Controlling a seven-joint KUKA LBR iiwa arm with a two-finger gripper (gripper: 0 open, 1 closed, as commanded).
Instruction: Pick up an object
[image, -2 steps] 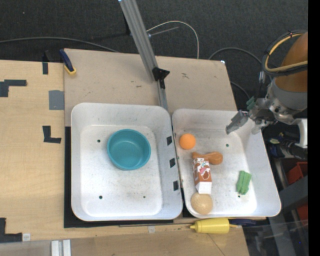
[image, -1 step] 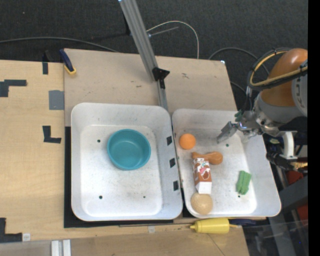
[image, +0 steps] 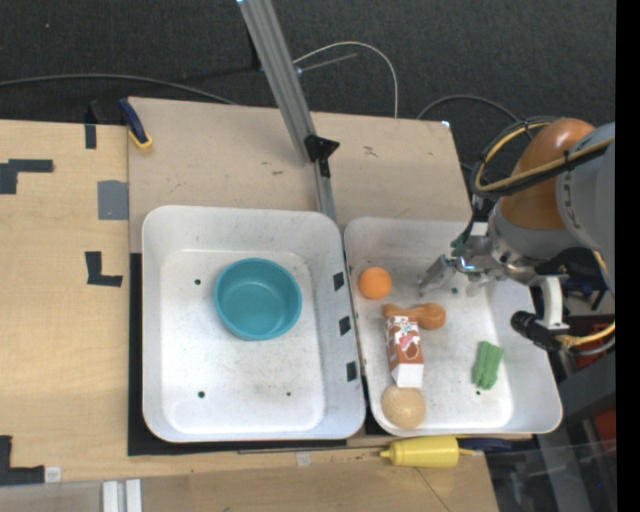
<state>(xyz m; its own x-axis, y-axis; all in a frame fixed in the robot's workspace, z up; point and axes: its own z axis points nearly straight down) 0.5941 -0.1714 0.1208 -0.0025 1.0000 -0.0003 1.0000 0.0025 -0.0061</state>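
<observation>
Nothing picked out as the target; candidates sit in the right bin (image: 520, 415). An orange ball (image: 375, 283) lies near its left wall, a red-and-white carton (image: 405, 351) runs lengthwise down the middle, a brown pear-shaped piece (image: 422, 316) touches the carton's top end, a tan ball (image: 403, 407) sits by its near edge, and a green piece (image: 486, 364) lies toward the right wall. The gripper (image: 443, 276) hovers over the bin's far right part, jaws spread apart, gripping nothing. The left bin (image: 170, 400) holds 1 teal bowl (image: 259, 298), upright, near its centre. A yellow bottle (image: 425, 452) lies on the table at the right bin's near edge.
</observation>
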